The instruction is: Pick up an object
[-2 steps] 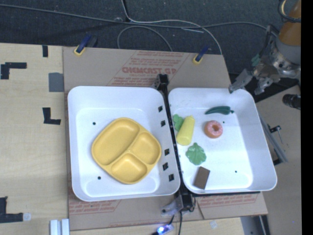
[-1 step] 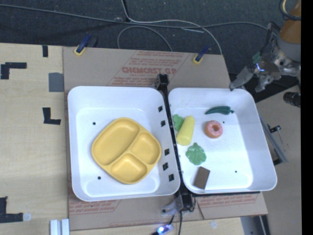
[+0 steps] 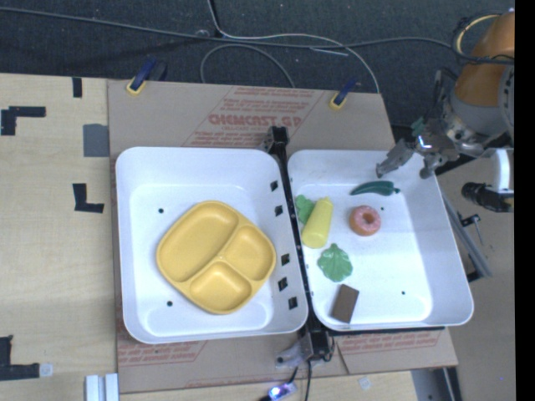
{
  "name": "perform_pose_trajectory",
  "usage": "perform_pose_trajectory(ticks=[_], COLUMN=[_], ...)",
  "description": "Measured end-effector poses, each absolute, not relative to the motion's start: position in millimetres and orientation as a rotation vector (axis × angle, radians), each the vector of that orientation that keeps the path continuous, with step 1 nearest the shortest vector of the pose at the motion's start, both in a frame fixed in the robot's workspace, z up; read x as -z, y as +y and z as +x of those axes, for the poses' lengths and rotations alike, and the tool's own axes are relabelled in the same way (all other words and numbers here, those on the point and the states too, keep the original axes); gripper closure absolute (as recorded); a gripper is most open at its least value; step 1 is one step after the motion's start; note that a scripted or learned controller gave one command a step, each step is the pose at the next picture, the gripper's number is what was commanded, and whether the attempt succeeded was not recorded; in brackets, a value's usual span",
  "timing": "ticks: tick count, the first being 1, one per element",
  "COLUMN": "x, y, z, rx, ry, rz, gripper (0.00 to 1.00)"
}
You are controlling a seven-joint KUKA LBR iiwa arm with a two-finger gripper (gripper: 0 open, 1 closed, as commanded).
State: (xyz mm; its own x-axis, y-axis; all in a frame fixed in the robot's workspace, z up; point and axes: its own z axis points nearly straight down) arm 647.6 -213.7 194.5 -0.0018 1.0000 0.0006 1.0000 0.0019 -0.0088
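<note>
Left bin (image 3: 134, 224) with yellow tray (image 3: 216, 256), right bin (image 3: 435, 249) with toys, claw (image 3: 407, 162) spread apart

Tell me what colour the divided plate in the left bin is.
Yellow: the divided plate shows plainly in the camera view.

Both white bins, the left bin (image 3: 134, 224) and the right bin (image 3: 443, 257), look like smooth moulded plastic with a soft sheen. Under them lies a sheet of matt brown cardboard (image 3: 242, 115) with red print. The yellow tray (image 3: 216, 257) in the left bin looks like glossy plastic. In the right bin, the yellow piece (image 3: 318, 223), pink ring (image 3: 365, 220) and green leaf (image 3: 334, 261) look like smooth toy plastic; the brown block (image 3: 344, 303) looks duller. Beyond the cardboard, the dark floor (image 3: 100, 7) looks rough, like carpet.
</note>
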Motion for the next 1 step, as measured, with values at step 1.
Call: perform_pose_trajectory(ticks=[1], x=[-147.2], y=[-210.0], z=[642.2], rx=[-0.008], ry=[-2.220], rz=[-2.215], gripper=[0.00])
